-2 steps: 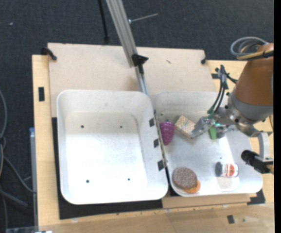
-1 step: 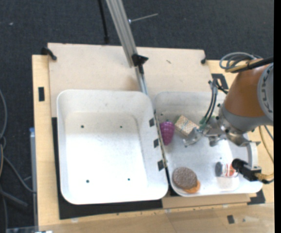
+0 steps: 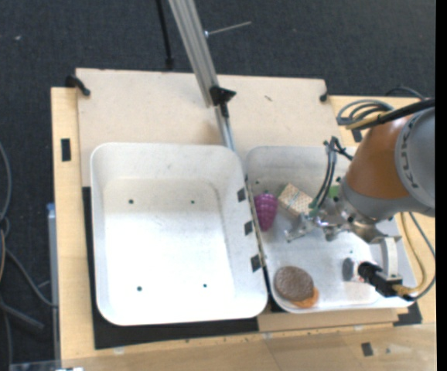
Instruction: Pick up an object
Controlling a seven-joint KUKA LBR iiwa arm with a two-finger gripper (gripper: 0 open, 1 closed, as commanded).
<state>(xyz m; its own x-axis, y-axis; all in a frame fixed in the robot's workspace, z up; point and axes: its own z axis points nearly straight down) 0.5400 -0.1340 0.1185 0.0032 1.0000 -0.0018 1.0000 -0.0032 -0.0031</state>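
The right bin [image 3: 285,157] holds a purple cup-like object [image 3: 265,209] near its left wall, a beige speckled block [image 3: 294,199] beside it, a round brown and orange piece [image 3: 295,285] at the front, and a small dark item [image 3: 348,269] at the front right. My gripper [image 3: 314,226] hangs low over the middle of this bin, just right of the purple object and below the beige block. Nothing shows between its metal fingers [image 3: 295,233].
The left bin [image 3: 169,234] lies beside the right one, sharing a raised divider [image 3: 250,222]. A slanted aluminium pole [image 3: 196,45] rises from the back. The arm's orange band [image 3: 374,168] looms over the right bin's right side, with cables [image 3: 363,113] behind.
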